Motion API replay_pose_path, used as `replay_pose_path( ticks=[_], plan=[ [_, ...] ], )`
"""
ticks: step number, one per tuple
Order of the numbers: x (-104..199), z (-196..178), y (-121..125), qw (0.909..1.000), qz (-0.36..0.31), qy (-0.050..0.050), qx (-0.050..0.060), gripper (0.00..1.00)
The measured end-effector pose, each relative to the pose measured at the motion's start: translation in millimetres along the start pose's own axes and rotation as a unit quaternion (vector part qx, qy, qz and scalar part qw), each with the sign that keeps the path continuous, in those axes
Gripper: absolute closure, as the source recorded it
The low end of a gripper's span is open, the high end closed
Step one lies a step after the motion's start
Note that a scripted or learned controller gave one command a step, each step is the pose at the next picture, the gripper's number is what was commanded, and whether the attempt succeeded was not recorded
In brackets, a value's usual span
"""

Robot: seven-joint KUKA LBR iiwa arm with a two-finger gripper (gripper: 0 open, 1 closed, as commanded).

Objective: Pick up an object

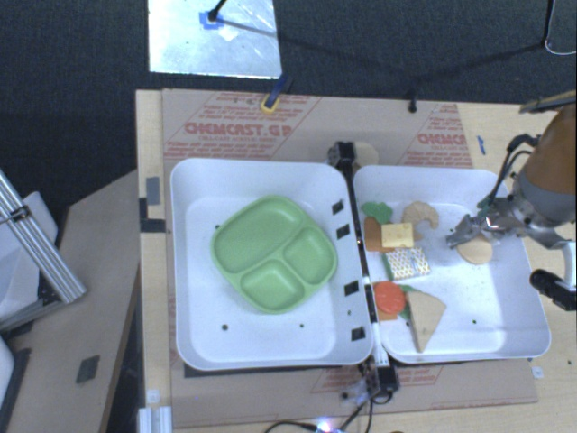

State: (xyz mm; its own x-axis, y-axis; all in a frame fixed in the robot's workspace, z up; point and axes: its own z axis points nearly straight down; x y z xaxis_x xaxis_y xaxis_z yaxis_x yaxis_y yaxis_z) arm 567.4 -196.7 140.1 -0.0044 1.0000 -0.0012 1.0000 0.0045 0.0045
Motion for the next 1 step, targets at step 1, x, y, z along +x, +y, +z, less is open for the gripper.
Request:
replay_pose_path(
  ticks=[1],
  plan=[
    [8.5,-51.1,7.0,1.0,-0.001,0.0,-0.001,1.0]
  ],
)
